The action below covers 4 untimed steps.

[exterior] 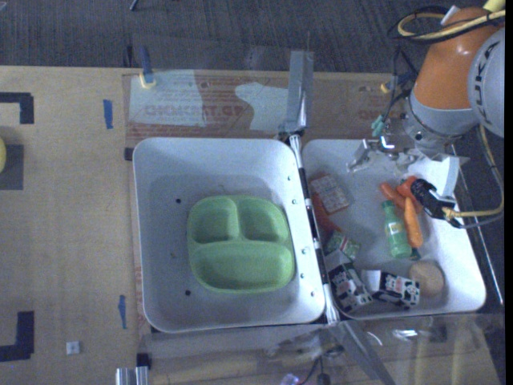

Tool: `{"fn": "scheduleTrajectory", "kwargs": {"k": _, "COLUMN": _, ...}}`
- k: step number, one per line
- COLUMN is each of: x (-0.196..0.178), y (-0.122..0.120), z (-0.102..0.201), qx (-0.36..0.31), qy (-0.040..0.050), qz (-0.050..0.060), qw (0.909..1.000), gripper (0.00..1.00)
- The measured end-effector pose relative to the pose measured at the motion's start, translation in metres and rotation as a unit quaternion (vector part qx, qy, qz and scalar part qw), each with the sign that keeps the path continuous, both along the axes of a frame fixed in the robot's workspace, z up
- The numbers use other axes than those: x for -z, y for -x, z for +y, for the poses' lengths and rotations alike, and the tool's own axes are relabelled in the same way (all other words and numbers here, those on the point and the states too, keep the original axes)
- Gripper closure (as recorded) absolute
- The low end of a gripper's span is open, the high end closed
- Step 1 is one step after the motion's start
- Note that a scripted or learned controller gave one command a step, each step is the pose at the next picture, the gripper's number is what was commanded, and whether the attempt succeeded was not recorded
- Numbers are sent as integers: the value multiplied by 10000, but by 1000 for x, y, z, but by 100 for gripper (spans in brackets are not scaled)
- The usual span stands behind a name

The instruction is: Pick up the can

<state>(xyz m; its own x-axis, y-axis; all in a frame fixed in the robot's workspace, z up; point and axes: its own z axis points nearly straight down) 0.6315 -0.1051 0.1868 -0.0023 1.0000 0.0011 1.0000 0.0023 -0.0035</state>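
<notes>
The bench (64, 215) bears faint lettering on a clear panel behind the left bin (152, 167), not legible. A green divided tray (239, 243) lies in that bin. The arm (461, 62) enters at upper right, bent down over the right bin's (473, 291) far end; partial lettering is seen at its edge. Whether the gripper (377, 149) is released or clenched cannot be told. The can (371, 279), taken to be the small pale cylinder between two black-and-white cartons (398, 289) by the near wall, lies well apart from the gripper.
</notes>
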Motion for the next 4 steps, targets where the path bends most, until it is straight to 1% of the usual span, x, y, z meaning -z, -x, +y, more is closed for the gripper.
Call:
{"fn": "scheduleTrajectory", "kwargs": {"k": 1, "x": 65, "y": 82, "z": 8, "qx": 141, "qy": 1, "qz": 0, "qw": 9999, "gripper": 0}}
{"fn": "scheduleTrajectory", "kwargs": {"k": 2, "x": 58, "y": 81, "z": 8, "qx": 153, "qy": 1, "qz": 1, "qw": 9999, "gripper": 100}}
{"fn": "scheduleTrajectory", "kwargs": {"k": 3, "x": -137, "y": 124, "z": -20, "qx": -958, "qy": 10, "qz": -16, "qw": 9954, "gripper": 100}}
{"fn": "scheduleTrajectory", "kwargs": {"k": 4, "x": -158, "y": 54, "z": -35, "qx": -1081, "qy": 16, "qz": -24, "qw": 9941, "gripper": 100}}
